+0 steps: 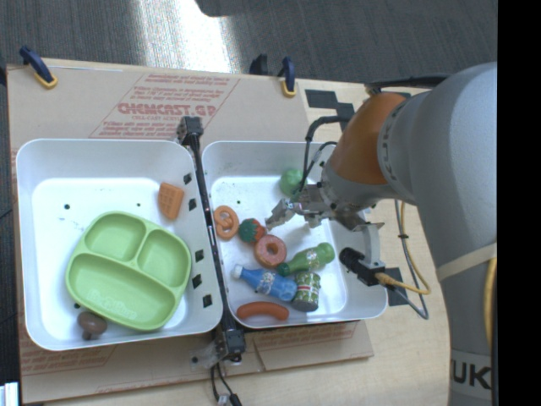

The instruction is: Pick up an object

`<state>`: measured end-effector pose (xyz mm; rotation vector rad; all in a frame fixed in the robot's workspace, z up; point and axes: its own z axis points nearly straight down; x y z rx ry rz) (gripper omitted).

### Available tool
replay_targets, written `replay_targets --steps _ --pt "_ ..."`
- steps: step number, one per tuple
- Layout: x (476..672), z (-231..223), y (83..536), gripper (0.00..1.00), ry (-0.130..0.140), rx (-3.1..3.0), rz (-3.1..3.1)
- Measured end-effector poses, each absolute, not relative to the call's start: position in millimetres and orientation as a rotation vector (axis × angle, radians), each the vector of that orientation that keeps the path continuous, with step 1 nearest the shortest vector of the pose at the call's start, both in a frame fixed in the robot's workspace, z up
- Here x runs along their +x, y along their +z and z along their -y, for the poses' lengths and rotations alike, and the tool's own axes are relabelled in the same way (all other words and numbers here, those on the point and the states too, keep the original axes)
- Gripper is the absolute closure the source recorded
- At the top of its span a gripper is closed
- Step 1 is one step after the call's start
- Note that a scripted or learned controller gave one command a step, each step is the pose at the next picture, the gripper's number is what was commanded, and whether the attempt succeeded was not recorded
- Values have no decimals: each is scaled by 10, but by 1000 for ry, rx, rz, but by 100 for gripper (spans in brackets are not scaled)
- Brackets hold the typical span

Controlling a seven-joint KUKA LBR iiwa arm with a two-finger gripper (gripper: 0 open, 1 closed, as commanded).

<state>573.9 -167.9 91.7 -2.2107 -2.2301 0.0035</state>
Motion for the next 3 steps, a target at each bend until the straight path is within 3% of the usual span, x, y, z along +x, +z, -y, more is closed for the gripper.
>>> replay_targets --steps 1,2,3 --pt "5741 1681 1021 100 5 -2208 2233" --pt "5341 1813 1777 100 0 -2217 2227" --pt "5340 1811 1773 0 0 -2217 2227"
